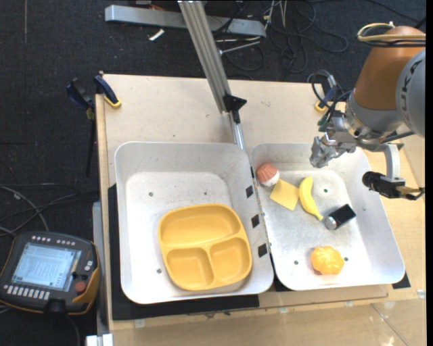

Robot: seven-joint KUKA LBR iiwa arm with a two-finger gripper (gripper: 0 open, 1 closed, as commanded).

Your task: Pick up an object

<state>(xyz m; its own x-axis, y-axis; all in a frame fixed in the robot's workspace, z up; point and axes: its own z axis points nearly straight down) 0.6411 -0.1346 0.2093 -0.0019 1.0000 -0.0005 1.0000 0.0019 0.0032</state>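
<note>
Dark speckled carpet floor surrounded pale wooden bench. Black cables lay tangled on floor at top, beside flat grey metal bar. Grey slanted pole crossed bench from top. Teach pendant with lit screen sat at lower left. Lighting even.

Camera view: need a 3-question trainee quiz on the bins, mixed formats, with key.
1. True or false: the yellow tray lies in the right bin.
2. Which item lies nearest the gripper? A) orange B) banana C) tray
3. Fill in: the cheese wedge lies between the pink cupcake and the ____.

Key
1. False; it lies in the left bin.
2. B
3. banana
</note>
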